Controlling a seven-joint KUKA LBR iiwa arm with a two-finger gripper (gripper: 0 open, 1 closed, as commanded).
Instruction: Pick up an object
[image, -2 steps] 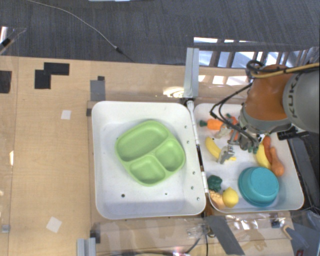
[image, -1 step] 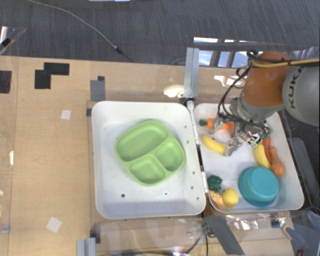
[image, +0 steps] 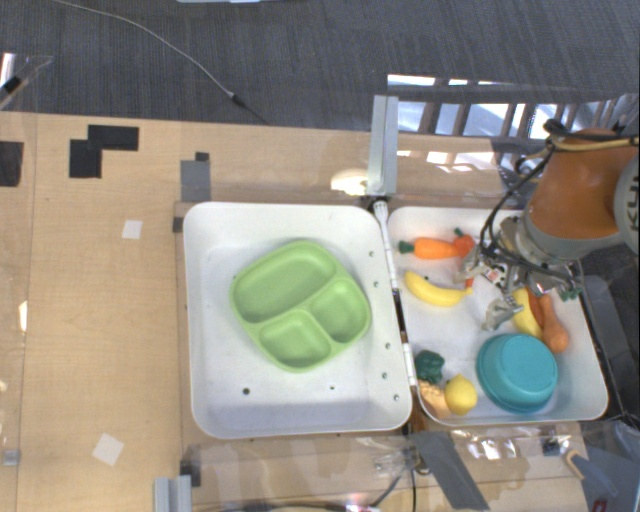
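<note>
The right bin (image: 592, 400) holds several toy foods. An orange carrot (image: 436, 249) lies at its back, with a yellow banana (image: 436, 290) just in front of it. A teal bowl (image: 517, 372) sits at the front right, and a broccoli piece (image: 430, 364) and a yellow lemon (image: 460, 395) sit at the front left. My gripper (image: 507, 304) hangs low over the bin's right middle, open, with one grey finger (image: 497, 316) beside a small yellow piece (image: 523, 317) and an orange piece (image: 551, 325). Nothing is visibly clamped between the fingers.
The left bin (image: 215, 400) holds a green divided plate (image: 300, 303). A raised divider (image: 396, 300) separates the two bins. The arm's orange band (image: 575, 190) and cables overhang the right bin's back right corner. A grey post (image: 382, 145) stands behind the bins.
</note>
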